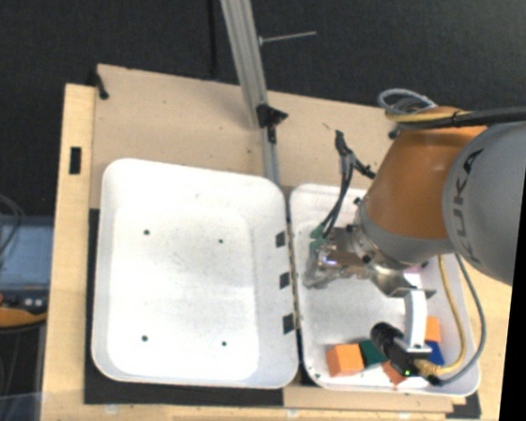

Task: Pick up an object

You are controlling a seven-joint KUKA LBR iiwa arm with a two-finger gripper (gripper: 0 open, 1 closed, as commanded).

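I read the gripper (pixel 331 263) as hanging over the right bin (pixel 325 201) to seek a pick, well apart from the orange block (pixel 345 358) cornered with its neighbours — open or closed, I cannot tell.

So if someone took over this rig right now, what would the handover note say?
Gripper: down inside the right bin, near its left wall; nothing seen between its fingers, open or shut not readable.
Objects: an orange block, a green piece, a blue piece and another orange piece clustered at the right bin's near end.
Left bin: nothing placed there.
Done: no pick confirmed.
Left: grasp one object and lift it.
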